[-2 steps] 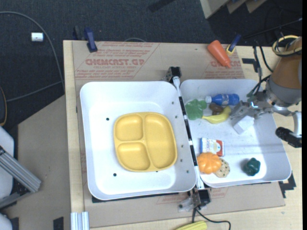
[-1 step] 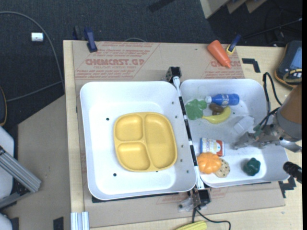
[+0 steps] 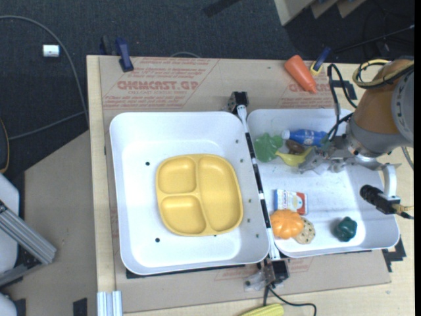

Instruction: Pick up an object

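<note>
- The bench (image 3: 197, 78) was a brown board on dark carpet, bearing two white bins side by side; the left bin (image 3: 131, 176) held a yellow divided plate (image 3: 197, 194).
- Nearest in the right bin (image 3: 381, 239) lay an orange pumpkin-like toy (image 3: 287, 223) touching a speckled cookie (image 3: 305, 231), a dark green lump (image 3: 345, 228) well apart to one side, and a small red-and-white carton (image 3: 290, 200) just behind.
- Farther back my gripper (image 3: 316, 160) hung over a yellow banana-shaped piece (image 3: 294, 157), beside a green leafy toy (image 3: 266, 146) and a blue bottle (image 3: 306, 137).
- I could not tell how my jaws stood, nor whether they had anything.
- I judged the banana piece light, stiff and slick; its narrow middle looked the place to pinch.
</note>
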Controlling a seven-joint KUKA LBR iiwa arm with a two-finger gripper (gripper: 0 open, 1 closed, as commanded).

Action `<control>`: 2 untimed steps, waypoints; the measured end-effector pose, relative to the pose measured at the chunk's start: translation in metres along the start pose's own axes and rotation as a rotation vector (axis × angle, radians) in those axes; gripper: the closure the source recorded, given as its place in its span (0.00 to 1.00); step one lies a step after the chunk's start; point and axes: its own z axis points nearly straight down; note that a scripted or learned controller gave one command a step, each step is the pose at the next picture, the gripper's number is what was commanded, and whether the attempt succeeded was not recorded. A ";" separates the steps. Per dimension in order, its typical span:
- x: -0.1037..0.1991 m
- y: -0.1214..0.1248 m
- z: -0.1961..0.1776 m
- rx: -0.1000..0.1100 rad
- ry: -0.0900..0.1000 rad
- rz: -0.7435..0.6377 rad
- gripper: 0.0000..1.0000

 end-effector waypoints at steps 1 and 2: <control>0.078 0.061 0.000 0.002 0.001 0.000 0.00; 0.019 -0.016 0.000 0.004 -0.001 0.002 0.00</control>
